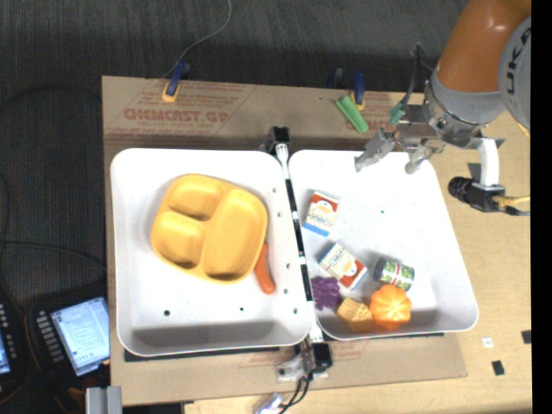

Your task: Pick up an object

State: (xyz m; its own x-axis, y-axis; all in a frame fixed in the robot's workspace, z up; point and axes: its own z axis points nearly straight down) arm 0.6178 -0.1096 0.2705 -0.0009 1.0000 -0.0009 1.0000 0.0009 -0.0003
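The gripper (390, 155) hangs empty, fingers spread, over the right bin's (431, 231) far edge, so the approach is still under way, and next it must descend onto the nearby small carton (320, 212).

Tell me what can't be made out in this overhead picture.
- Carrot: partly hidden under the yellow tray.
- Small carton label: too small to read.
- Arm: cut off by the top and right edges.
- Claw: nothing shows between its spread fingers.
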